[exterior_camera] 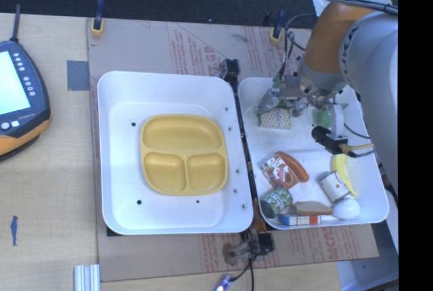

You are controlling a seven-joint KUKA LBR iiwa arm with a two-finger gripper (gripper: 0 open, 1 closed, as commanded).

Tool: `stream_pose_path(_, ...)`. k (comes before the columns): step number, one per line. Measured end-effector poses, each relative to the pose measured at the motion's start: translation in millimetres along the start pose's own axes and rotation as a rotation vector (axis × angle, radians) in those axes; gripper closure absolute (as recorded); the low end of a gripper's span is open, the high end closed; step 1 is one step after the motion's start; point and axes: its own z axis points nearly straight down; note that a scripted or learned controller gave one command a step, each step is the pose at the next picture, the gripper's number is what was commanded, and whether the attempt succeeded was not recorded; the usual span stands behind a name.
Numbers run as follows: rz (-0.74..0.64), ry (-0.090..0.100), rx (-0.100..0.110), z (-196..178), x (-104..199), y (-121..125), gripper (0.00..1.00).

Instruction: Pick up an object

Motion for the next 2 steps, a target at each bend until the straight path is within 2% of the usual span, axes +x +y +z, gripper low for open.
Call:
stream_pose_path(1, 0.0, 0.0, -0.001, 0, -10, 0, 0.0)
stream_pose_path(2, -0.002, 0.0, 0.002, 0, 1, 0, 0.0)
